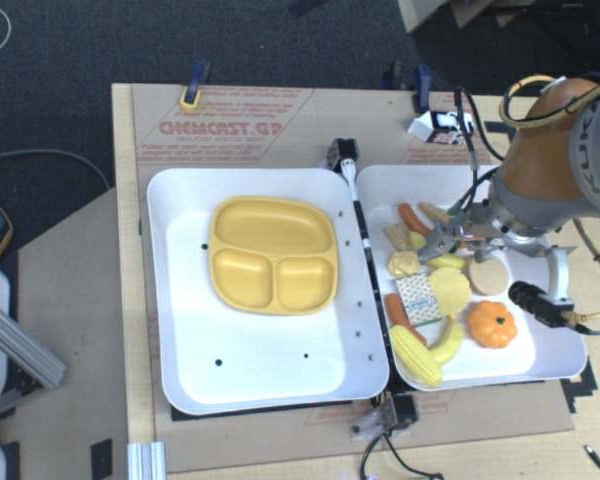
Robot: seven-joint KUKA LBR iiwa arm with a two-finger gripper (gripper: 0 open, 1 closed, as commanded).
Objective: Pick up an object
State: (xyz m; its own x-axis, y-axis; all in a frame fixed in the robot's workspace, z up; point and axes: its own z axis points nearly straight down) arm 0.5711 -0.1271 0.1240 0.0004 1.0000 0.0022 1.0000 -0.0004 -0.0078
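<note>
Glossy white bins (180, 368); gripper (450, 243) seemingly over plastic food (430, 298).

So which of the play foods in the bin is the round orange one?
The little pumpkin, at the near right of the right bin. It is round and orange with a dark stem; the corn and banana beside it are long and yellow.

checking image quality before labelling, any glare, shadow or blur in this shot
Camera view: even, soft lighting; the left bin is bright white but its rim stays readable; the yellow tray is sharp; the arm shades the toy food under the end effector, where details turn small and murky.
</note>
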